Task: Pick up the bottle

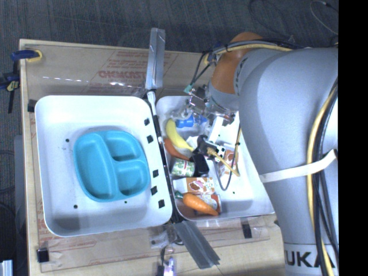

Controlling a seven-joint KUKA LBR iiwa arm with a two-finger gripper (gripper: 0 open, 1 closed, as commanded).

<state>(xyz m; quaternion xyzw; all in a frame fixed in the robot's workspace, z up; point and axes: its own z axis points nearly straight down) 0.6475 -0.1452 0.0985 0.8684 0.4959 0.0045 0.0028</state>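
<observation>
In the right bin (pixel 247 193), near its left wall, a small bottle (pixel 183 167) with a green and white label lies on its side. My gripper (pixel 195 109) hangs low over the far end of this bin, above a blue object (pixel 185 122) and the top of a banana (pixel 175 135). It is a short way beyond the bottle and not touching it. The wrist and its fittings hide the space under the gripper.
A carrot (pixel 198 204) and a printed snack packet (pixel 202 187) lie at the right bin's near end. A reddish-orange item (pixel 171 148) lies beside the banana. The left bin (pixel 52 154) holds a blue divided plate (pixel 111 164). The arm covers the right bin's right side.
</observation>
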